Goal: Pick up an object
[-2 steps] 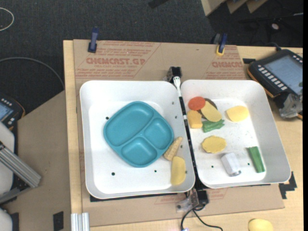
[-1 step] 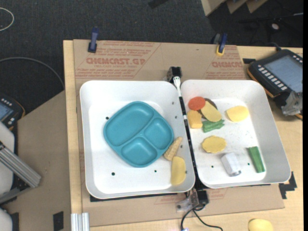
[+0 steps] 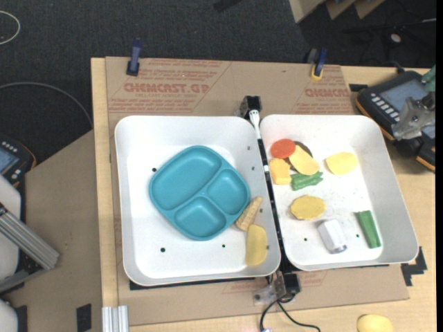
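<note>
I see 2 white bins on the desk (image 3: 173,81). The left bin (image 3: 135,206) holds a teal 3-section plate (image 3: 199,192), a tan ridged piece (image 3: 248,214) at its edge and a yellow piece (image 3: 256,245). The right bin (image 3: 387,185) holds an orange disc (image 3: 282,148), yellow pieces (image 3: 341,162), a green pod (image 3: 305,180), a green stick (image 3: 367,228) and a grey cylinder (image 3: 332,235). I cannot tell the claw's state.

Even overhead light, white bins (image 3: 138,254) bright without glare, shadows soft, dark floor dim, focus slightly soft.
</note>
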Available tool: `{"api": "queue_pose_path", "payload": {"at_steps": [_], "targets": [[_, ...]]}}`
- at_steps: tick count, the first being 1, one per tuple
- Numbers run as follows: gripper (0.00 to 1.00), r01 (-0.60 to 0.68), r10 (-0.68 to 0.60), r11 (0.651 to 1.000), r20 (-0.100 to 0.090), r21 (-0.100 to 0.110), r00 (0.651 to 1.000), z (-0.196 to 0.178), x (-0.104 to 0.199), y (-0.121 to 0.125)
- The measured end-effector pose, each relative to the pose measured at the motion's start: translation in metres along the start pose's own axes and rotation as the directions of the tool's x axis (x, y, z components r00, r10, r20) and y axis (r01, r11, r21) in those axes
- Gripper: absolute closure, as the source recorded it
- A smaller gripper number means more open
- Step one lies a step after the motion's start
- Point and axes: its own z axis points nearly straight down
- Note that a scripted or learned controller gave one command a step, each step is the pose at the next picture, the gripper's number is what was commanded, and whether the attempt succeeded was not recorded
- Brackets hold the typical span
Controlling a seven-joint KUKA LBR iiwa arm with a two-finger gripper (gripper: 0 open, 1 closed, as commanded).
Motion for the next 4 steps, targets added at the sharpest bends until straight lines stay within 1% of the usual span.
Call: {"api": "queue_pose_path", "payload": {"at_steps": [1,2,3,4], "targets": [[1.0,0.001,-0.001,1.0,-0.001,-0.002,1.0,-0.08,0.061,0.003],[1.0,-0.008,0.008,1.0,-0.001,0.022,1.0,0.037,0.06,-0.002],[1.0,-0.003,0.003,1.0,-0.001,0.001,1.0,-0.029,0.091,0.001],[1.0,-0.004,0.004,1.0,-0.001,0.022,1.0,0.082,0.121,-0.002]]}}
